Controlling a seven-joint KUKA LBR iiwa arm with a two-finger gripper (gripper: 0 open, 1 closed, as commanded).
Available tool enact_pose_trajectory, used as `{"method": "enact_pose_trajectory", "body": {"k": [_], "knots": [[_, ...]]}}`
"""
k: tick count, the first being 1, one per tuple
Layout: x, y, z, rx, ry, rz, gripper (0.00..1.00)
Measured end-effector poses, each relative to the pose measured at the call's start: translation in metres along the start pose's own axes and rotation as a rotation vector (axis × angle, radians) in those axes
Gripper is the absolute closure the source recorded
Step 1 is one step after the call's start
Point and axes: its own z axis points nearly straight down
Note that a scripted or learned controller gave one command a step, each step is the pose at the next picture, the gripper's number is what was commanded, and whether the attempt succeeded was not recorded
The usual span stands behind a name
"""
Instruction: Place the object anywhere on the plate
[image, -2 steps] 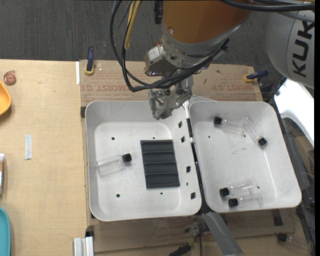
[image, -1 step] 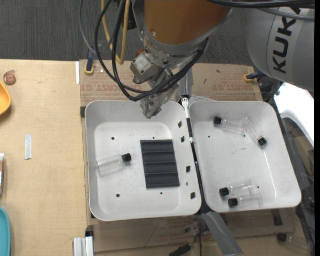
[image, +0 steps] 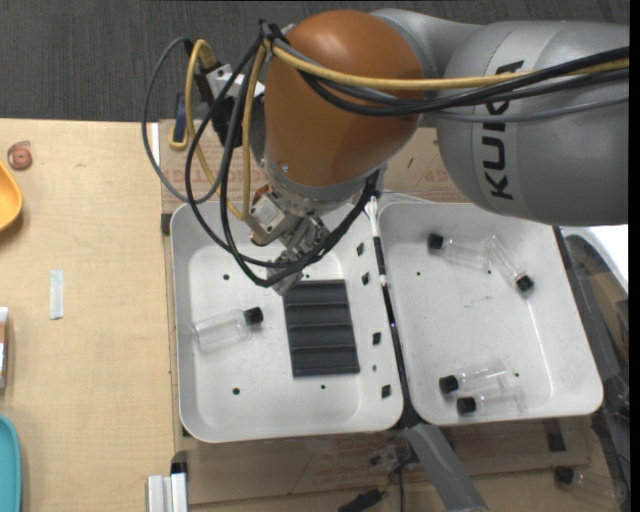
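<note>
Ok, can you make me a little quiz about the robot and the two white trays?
1. True or false: the dark ribbed plate lies in the left bin.
2. How many clear vials with black caps lie in the right bin? A) one B) two C) four
3. Fill in: the vial in the left bin lies to the ____ of the plate.

Key: 1 true. 2 C. 3 left. The gripper hangs above the plate's far end.

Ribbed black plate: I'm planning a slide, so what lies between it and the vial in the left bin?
Only bare white bin floor separates the plate from the vial in the camera view.
</note>
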Motion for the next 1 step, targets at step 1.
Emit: {"method": "enact_pose_trajectory", "body": {"k": [1], "knots": [[0.0001, 0.0, 0.0, 0.0, 0.0, 0.0, 0.0]]}}
